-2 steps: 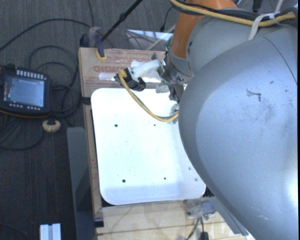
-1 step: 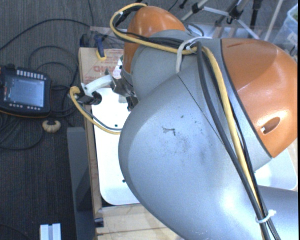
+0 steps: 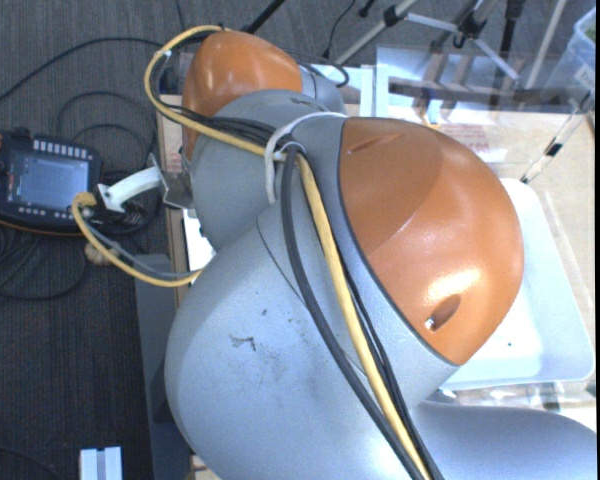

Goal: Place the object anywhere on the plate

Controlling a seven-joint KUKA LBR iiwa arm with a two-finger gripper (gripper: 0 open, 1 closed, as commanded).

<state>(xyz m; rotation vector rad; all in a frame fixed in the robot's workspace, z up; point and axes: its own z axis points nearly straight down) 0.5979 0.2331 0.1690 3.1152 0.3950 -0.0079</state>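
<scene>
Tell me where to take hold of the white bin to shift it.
Probably the white bin by its rim at the rounded lower-right corner, coming from the view's right: that lip is exposed, while the grey arm lies over the rest.

The arm lies across the middle of the view, running from the lower right up toward the upper left, and it covers most of the counter. Cables run along its upper side. To its right, a bin shows past the arm's edge, with the counter behind and beside it. To the left of the arm, on the floor, lies a control pendant, with loose cords behind it. Behind the counter, at the top right, stand tripod legs.
</scene>
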